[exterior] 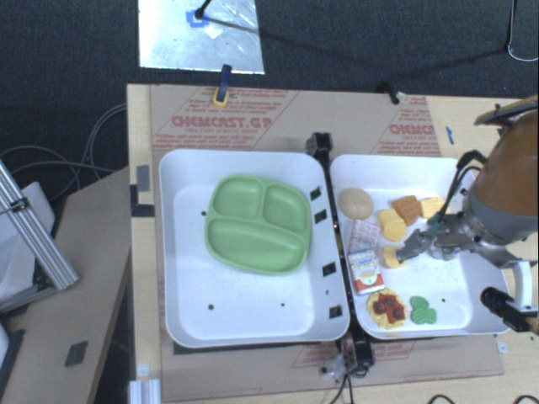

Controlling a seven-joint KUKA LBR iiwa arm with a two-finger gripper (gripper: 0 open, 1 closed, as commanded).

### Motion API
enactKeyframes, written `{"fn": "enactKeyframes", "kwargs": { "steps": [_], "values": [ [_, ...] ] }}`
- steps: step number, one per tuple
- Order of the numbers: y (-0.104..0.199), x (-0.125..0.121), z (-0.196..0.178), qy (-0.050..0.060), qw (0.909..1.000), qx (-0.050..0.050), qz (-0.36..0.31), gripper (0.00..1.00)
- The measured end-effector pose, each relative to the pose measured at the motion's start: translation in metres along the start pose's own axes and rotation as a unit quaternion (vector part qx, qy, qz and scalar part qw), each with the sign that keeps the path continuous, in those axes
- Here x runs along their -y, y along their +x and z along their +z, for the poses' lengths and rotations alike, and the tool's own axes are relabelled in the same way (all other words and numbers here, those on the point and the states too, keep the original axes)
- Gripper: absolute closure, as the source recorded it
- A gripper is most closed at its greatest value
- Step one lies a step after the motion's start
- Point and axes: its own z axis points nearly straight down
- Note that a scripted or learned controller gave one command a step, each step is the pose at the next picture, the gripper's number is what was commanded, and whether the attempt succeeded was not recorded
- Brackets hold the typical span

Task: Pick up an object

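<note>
Camera view: gripper sat low in the right bin, tips by a small yellow piece w/ other toy foods nearby; couldn't tell the fingers' state. Piece looked light, stiff, prob. slick plastic, so best pinched across its short sides. Green tray lay in the left bin.

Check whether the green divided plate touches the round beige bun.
Apart. The camera view shows the green divided plate in the left bin and the round beige bun in the right bin, with both bin walls between them.
</note>
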Motion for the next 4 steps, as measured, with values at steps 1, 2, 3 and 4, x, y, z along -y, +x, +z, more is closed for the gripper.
{"fn": "enactKeyframes", "kwargs": {
  "steps": [1, 2, 3, 4],
  "values": [
    [0.000, -0.003, -0.005, -0.005, 1.0000, 0.001, -0.001, 0.00],
    [0.003, 0.007, 0.048, -0.003, 1.0000, 0.000, 0.000, 0.00],
    [-0.001, 0.005, 0.093, -0.008, 1.0000, 0.004, 0.002, 0.00],
    [0.003, 0.005, 0.084, -0.007, 1.0000, 0.002, 0.000, 1.00]
  ]
}}
